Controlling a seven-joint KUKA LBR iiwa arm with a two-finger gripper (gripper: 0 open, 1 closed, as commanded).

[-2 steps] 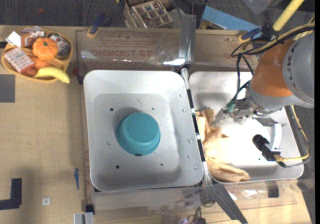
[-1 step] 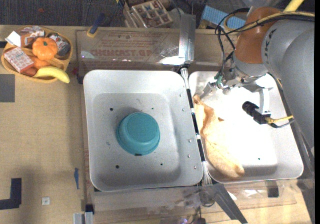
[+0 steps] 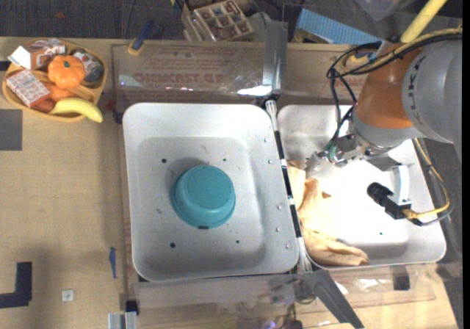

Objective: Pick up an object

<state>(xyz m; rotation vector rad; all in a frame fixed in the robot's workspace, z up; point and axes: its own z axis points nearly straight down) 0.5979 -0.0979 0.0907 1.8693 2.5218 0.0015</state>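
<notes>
While the fingers (image 3: 317,161) hang low, the tan cloth (image 3: 316,206) lies just below them, stretching away; I cannot tell their state.

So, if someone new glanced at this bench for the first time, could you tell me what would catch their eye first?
Probably the teal bowl, upside down in the middle of the left bin, bright against the white. Next, the grey arm with its orange band reaching over the right bin, its pincer low near a tan cloth along that bin's left side. A dish of toy fruit sits at the bench's far left corner.
</notes>
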